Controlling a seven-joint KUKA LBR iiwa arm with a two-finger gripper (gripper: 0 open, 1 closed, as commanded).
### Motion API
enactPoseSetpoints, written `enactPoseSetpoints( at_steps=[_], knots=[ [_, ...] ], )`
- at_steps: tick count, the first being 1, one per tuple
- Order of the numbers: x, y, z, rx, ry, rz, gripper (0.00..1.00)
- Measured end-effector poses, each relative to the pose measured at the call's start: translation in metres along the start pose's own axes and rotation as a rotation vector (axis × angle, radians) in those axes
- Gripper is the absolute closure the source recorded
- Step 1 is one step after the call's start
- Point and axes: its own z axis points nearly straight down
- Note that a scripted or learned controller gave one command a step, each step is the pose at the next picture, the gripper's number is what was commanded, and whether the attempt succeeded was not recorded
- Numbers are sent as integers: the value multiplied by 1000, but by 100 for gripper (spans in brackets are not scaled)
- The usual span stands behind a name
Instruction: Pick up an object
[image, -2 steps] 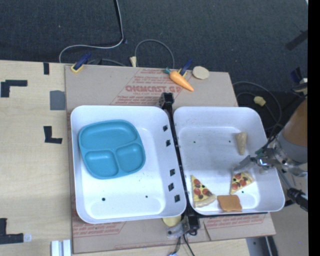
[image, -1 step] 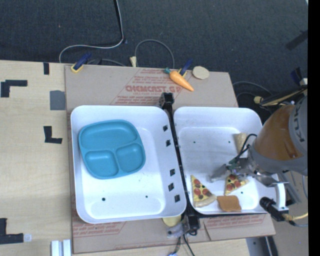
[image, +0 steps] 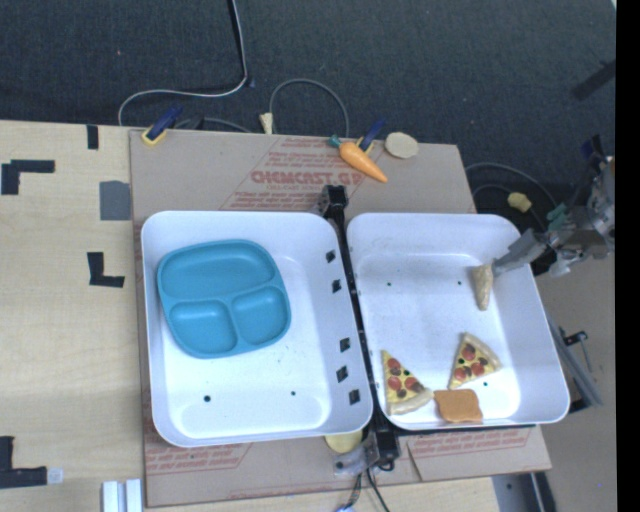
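Note:
The right bin (image: 420, 240) holds several toy foods. A beige elongated piece (image: 483, 288) lies near its right wall. One pizza slice (image: 402, 381) rests by the bin's left wall at the front, and a second pizza slice (image: 473, 361) lies to its right. A brown toast-like square (image: 459, 405) sits between them at the front edge. My gripper (image: 507, 259) reaches in from the right over the bin's right rim, its tip just above and right of the beige piece. Nothing visibly hangs from it.
The left bin (image: 300, 400) bears a blue divided plate (image: 224, 297). Behind the bins, on the cardboard, lie a toy carrot (image: 361, 161) and a beige round piece (image: 402, 146). A small yellow item (image: 518, 201) lies right of the cardboard, near cables.

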Motion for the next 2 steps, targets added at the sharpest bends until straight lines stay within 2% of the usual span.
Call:
enactPoseSetpoints(
  at_steps=[1, 2],
  knots=[
    [-20, -57, 115, 32, 12, 6, 0],
    [20, -30, 206, 9, -4, 1, 0]
  ],
)
